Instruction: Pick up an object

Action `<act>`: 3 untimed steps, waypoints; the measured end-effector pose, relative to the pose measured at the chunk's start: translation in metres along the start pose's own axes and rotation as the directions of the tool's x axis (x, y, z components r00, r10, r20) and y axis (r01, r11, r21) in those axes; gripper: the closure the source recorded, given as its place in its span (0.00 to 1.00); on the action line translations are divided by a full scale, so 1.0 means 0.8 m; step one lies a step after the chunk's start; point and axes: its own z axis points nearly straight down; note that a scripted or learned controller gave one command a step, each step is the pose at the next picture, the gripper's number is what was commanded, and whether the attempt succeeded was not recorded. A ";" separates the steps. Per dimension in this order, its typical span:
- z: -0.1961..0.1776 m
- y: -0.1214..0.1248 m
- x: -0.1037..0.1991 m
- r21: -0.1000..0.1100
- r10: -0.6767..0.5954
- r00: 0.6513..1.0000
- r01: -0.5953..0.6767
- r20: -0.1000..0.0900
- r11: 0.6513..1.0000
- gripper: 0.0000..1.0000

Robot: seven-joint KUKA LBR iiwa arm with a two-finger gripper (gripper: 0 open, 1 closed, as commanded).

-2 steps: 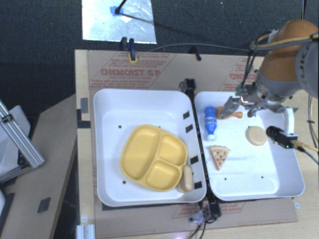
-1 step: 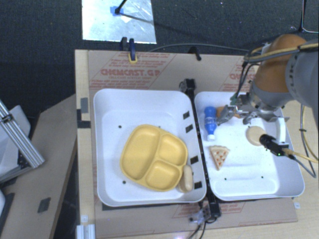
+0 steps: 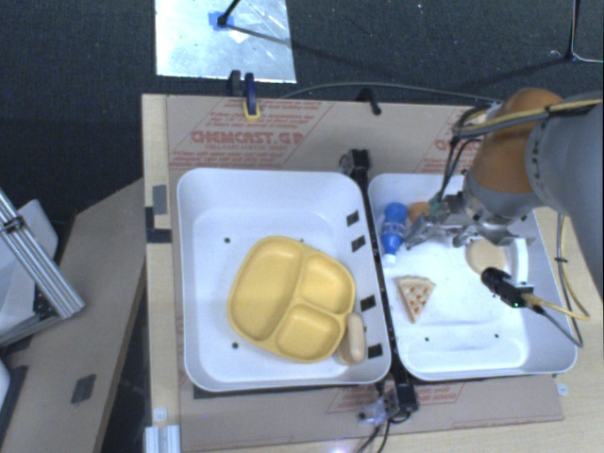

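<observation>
Yellow plastic divided tray [image 3: 291, 298] | beige bread roll [image 3: 354, 338] touching tray's right edge | triangular pizza slice toy [image 3: 414, 296] right of tray | gripper [image 3: 429, 223] beside blue bottle [image 3: 393, 227], jaws' gap cannot tell.

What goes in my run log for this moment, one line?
arm over right bin | gripper by blue object | pizza slice loose | nothing lifted

One fixed camera looks down at a slant on both white bins [image 3: 283, 192], the arm [image 3: 557, 159] entering from the right.
</observation>
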 end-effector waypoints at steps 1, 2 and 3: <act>-0.017 0.002 0.000 -0.005 -0.001 1.000 0.001 0.001 1.000 1.00; -0.089 0.009 -0.011 -0.008 0.001 1.000 -0.001 0.001 1.000 1.00; -0.144 0.008 -0.008 -0.007 -0.003 1.000 0.003 0.001 1.000 1.00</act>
